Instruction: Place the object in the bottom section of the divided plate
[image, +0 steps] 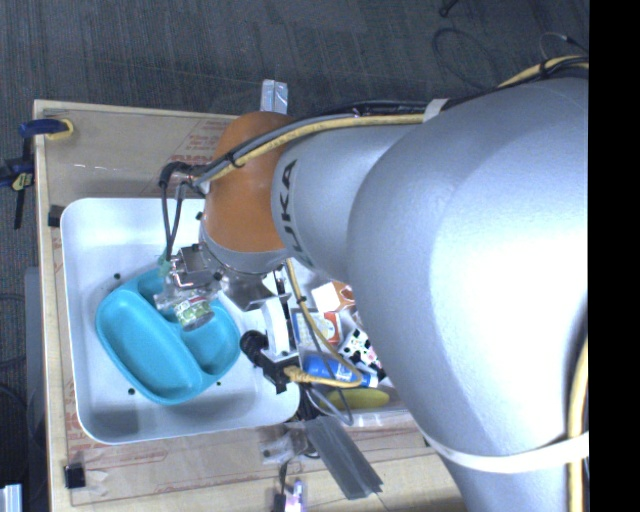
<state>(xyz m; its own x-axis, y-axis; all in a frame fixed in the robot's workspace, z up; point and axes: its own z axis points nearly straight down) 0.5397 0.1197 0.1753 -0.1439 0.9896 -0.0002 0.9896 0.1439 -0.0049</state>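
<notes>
Tool (190, 295) of a grey KUKA arm (450, 270) hangs low over a blue divided plate (160, 345) in the left of two shallow white bins (80, 260), its metal parts and cabling crowding the plate's upper right edge; whether it is wide, narrow or holding anything cannot be told from this slanted overhead view. A small, pale, greenish rounded object (193, 316) shows right at the tool's tip, just above the ridge that splits the plate, but it is too small and too blurred to say whether it is gripped, resting on the plate, or part of the tool itself. The plate lies tilted across the bin floor, with one large compartment toward the lower left and a smaller one toward the right, both showing bare blue surface. An orange band (245, 190) wraps the arm just above the wrist, and a yellow cable (330, 125) runs along the top of the arm toward the view's upper right. To the right of the plate, largely covered by the arm's bulk, a cluster of items sits in the neighbouring bin: a black-and-white spotted piece (355, 350), a red and white carton-like thing (335, 300), a blue item (335, 368) and a yellow-green one (360, 398) just below it. The bins rest on a pale wooden worktop (110, 125), with a blue clamp (40, 128) at its upper left corner and dark carpet (200, 45) beyond.
</notes>
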